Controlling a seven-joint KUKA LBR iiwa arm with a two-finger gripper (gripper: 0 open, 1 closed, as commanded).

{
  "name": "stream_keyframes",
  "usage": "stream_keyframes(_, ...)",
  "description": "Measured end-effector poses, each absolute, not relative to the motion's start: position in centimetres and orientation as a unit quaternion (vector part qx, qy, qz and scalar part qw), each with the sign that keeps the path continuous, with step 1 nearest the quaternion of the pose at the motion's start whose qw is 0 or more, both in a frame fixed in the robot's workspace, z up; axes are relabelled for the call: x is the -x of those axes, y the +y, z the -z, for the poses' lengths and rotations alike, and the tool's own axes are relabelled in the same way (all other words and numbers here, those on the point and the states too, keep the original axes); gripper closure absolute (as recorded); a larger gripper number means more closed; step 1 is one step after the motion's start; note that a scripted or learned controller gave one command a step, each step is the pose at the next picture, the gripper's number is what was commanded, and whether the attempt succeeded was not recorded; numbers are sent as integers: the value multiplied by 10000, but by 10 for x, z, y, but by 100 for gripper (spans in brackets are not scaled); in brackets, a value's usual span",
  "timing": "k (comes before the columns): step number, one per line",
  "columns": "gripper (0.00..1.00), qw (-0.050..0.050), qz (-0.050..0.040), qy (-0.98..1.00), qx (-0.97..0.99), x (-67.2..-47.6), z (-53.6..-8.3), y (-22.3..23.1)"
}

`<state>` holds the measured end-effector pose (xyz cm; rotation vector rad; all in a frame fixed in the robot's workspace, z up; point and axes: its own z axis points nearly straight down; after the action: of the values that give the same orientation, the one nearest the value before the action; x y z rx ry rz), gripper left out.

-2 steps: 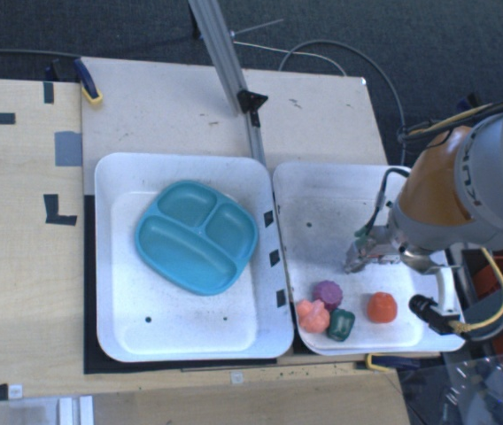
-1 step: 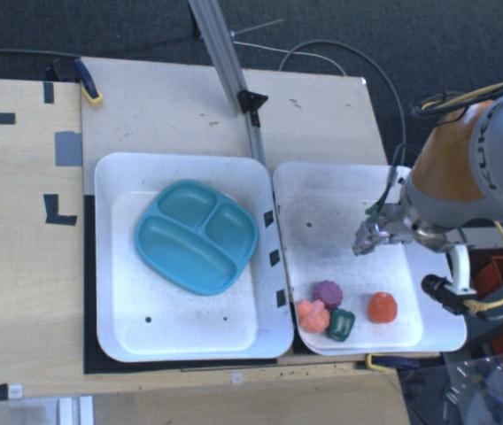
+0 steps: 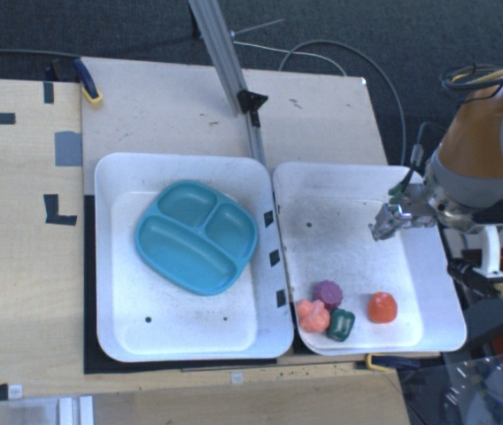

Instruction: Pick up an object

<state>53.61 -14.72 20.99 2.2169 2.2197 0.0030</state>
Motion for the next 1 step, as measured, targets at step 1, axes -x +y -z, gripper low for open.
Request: stream_keyframes(1,100,24,-12,7077,-7065,-537,-263,-147)
